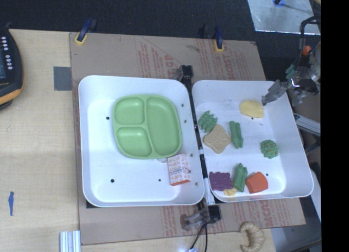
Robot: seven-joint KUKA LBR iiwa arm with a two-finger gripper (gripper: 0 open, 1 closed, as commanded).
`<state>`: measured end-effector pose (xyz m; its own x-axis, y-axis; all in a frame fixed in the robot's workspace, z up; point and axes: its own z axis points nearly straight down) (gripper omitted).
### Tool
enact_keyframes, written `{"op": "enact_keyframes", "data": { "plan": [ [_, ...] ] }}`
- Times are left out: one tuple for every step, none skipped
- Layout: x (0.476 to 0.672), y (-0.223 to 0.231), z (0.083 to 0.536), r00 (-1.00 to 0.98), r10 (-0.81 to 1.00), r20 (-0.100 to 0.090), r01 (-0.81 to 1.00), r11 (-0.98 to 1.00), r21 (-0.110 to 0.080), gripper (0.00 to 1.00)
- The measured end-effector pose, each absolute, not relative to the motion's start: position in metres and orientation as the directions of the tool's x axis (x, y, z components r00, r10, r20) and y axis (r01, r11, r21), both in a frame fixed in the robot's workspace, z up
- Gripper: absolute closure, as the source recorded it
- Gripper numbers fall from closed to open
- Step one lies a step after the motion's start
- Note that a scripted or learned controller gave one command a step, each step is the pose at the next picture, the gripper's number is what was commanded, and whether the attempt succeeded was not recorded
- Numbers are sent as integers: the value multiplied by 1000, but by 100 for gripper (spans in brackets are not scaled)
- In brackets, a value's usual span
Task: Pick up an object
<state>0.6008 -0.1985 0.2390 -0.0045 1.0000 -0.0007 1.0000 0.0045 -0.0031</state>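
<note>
Since the gripper hangs at the upper right of the frame, just over the right bin's top edge and right beside the yellow piece, that piece looks the likeliest target. Whether the tip touches it I cannot tell, and whether the fingers are spread or pressed together I cannot tell either; nothing shows between them.

The yellow piece lies flat in the upper part of the right bin, apart from the other toys. It looks like a small plastic toy food: light, probably stiff, with a smooth rounded top that could slip out of a pinch. Because it sits low on the bin floor, my guess is that the fingers need to straddle its narrow width and close near the floor, not on the domed top.

Lower in the same bin lie a tan cracker, a green stalk, a leafy green bit, a broccoli head, a purple piece and an orange block. The block, with its flat sides, would likely grip more surely; the cracker is thin and hard to get under.

In the left bin sit a green divided plate and a small packet, both probably too wide or too flat for an easy pinch.
</note>
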Motion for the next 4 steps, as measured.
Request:
{"op": "enact_keyframes", "data": {
  "plan": [
    [623, -195, 83, -9, 1000, 2, 1000, 9, -13, 0],
    [658, -201, 93, -7, 1000, -1, 1000, 7, 1, 0],
    [590, -142, 91, -7, 1000, 3, 1000, 7, -10, 0],
    [593, -146, 103, -6, 1000, -1, 1000, 6, -5, 100]
  ]
}}
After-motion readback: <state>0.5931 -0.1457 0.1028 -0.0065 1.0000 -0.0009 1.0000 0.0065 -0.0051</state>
